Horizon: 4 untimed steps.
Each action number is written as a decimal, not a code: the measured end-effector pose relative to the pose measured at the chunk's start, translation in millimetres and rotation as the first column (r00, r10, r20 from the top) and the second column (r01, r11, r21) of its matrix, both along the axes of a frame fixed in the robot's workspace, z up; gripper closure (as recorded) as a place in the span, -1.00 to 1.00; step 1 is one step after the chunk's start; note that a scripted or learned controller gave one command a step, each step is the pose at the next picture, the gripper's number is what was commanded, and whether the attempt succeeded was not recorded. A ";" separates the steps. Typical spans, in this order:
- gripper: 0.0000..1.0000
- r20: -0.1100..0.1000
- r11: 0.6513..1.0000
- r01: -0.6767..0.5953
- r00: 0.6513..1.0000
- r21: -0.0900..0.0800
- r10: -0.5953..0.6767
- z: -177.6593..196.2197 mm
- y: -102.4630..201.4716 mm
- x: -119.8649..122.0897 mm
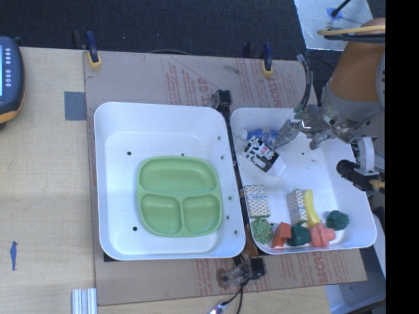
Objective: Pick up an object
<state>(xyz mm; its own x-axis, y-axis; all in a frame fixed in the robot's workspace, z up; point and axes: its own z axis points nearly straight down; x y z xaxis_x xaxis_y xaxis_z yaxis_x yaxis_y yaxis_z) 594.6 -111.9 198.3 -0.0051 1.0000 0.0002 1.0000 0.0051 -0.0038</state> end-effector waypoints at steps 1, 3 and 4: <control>-1.00 -0.009 1.000 0.001 1.000 0.002 -0.001 -112.0 -17.1 -51.0; 1.00 -0.002 1.000 -0.002 1.000 0.000 0.002 -96.8 -36.1 -85.9; 1.00 0.010 1.000 -0.005 1.000 0.001 0.005 14.3 22.3 -70.6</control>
